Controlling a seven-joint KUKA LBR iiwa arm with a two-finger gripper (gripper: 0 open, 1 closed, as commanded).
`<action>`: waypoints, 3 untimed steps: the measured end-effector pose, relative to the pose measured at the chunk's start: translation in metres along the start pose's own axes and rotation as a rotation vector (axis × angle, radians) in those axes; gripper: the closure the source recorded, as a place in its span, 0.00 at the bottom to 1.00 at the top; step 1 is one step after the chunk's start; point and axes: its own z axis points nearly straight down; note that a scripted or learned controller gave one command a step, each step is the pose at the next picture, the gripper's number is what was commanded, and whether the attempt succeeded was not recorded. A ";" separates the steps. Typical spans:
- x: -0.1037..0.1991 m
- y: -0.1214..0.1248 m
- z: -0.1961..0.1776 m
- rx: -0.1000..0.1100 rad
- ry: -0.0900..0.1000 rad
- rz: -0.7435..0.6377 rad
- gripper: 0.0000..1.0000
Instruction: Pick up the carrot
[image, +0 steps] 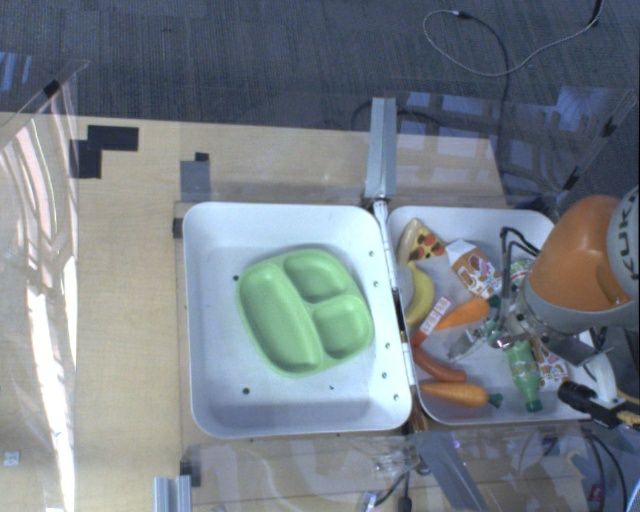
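Two orange carrot-like pieces lie in the right bin (520, 218). One carrot (462, 315) lies slanted near the bin's middle; a second carrot (460, 393) with a green tip rests along the front wall. My gripper (478, 337) hangs low over the bin, just below and to the right of the slanted carrot, close to it or touching it. The grey arm with its orange band (575, 265) covers the bin's right side. I see nothing clearly held.
A reddish sausage (440, 366) lies between the two carrots. A banana (420, 292), a pizza slice (424, 243), a small carton (474, 270) and a green bottle (521, 368) crowd the right bin. The left bin (215, 400) holds a green divided plate (305, 310).
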 end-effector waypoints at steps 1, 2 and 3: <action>-0.097 0.061 0.007 -0.006 -0.005 0.344 0.00; -0.093 0.112 0.010 0.049 0.001 0.532 0.00; -0.054 0.136 0.013 0.071 -0.004 0.496 0.00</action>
